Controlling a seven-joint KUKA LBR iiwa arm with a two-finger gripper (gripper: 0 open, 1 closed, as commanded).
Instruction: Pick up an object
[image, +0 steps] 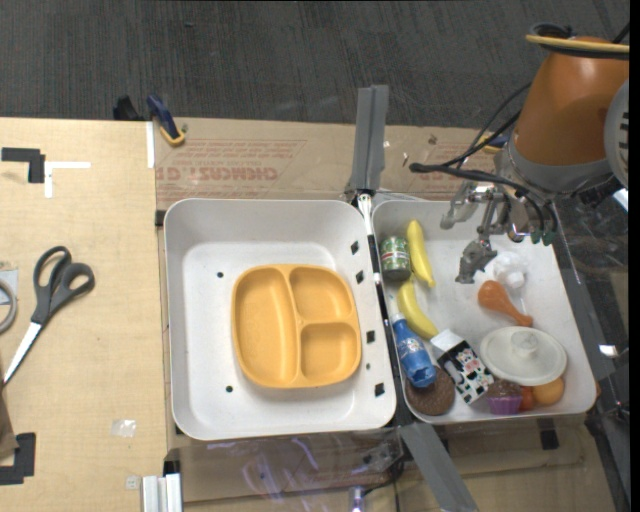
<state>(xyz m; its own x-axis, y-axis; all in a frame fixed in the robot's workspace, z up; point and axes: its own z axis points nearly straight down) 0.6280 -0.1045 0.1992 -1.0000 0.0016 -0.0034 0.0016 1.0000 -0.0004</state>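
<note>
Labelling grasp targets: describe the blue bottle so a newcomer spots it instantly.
Look in the right-hand white bin, along its left wall. The blue bottle lies there, just below the lower banana and above the brown round item. It is the only blue object in the bin.

Landmark: yellow three-compartment plastic plate (296, 326), lying flat in the left shallow white bin (190, 300). Right of the plate, the second white bin (560, 290) holds two yellow bananas (419, 254), a small green can (395, 258), a blue bottle (411, 354), a white lidded bowl (523, 354) and an orange drumstick-shaped toy (503, 303). End effector (478, 256) hangs over that bin, up and right of the plate. Far left of the plate, black-handled scissors (45, 295) lie on the desk (80, 400).
</note>
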